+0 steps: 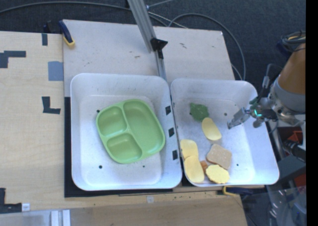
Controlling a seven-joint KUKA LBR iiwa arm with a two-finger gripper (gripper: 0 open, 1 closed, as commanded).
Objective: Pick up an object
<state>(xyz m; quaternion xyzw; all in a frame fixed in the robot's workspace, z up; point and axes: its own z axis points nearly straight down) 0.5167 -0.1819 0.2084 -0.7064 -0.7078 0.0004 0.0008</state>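
Food items in the right-hand bin (258,165): a green piece (199,111) toward the far side, a yellow oval (211,129) just beside it, and, near the front wall, two more yellow pieces (192,160), a tan slice (219,156) and a yellow round (217,174). Above the bin's right part hangs the gripper (242,117), nothing between its fingers; open or closed cannot be told. Left-hand bin (82,120): a green divided plate (130,130).
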